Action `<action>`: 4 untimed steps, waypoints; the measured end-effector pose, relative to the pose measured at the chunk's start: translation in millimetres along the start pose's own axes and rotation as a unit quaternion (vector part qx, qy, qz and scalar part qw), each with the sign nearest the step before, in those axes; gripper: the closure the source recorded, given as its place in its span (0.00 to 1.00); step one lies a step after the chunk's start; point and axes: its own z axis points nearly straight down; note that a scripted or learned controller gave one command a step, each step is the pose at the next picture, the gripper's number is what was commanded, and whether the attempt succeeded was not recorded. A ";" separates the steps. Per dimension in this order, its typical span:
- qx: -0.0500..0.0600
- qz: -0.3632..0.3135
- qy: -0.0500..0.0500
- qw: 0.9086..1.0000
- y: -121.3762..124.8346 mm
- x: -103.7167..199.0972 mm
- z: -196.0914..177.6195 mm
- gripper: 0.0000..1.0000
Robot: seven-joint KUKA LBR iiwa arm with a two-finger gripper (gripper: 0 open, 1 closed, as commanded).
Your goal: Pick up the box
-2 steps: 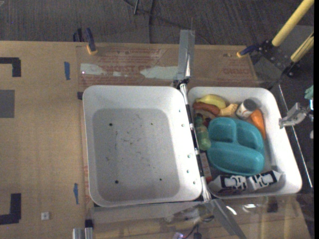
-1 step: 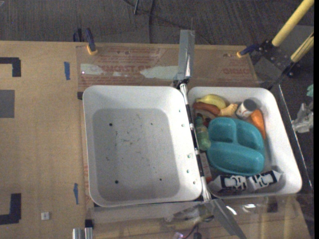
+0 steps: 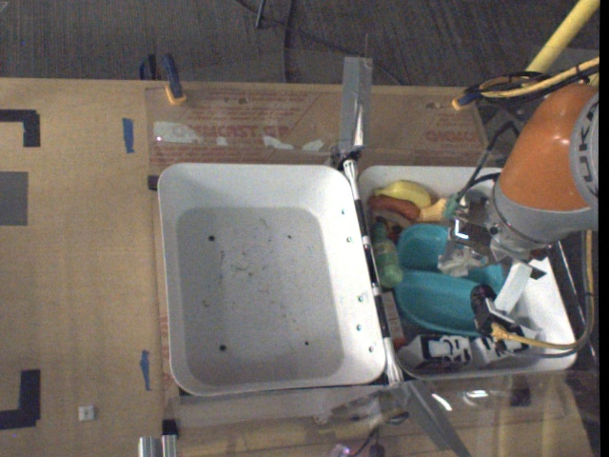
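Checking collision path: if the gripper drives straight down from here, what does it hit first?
Likely the teal container directly under the gripper in the right bin, not a box. Depth is hard to judge from this slanted view.

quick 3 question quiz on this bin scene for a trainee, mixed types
1. True or false: the arm is over the left bin.
2. Which bin holds the yellow banana? A) left B) right
3. What colour are the large plastic pieces in the middle of the right bin?

Key
1. False: it is over the right bin.
2. B
3. Teal, one piece above a larger one. A black and white item lies by the near wall.
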 end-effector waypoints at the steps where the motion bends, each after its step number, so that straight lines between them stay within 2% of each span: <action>1: 0.000 0.143 0.000 0.990 118.9 95.1 9.4 1.00; 2: 0.002 0.230 -0.001 0.973 73.3 175.5 9.6 1.00; 3: 0.000 0.301 0.000 0.954 72.8 224.1 43.2 1.00; 4: -0.001 0.319 0.006 0.948 16.9 282.6 102.3 1.00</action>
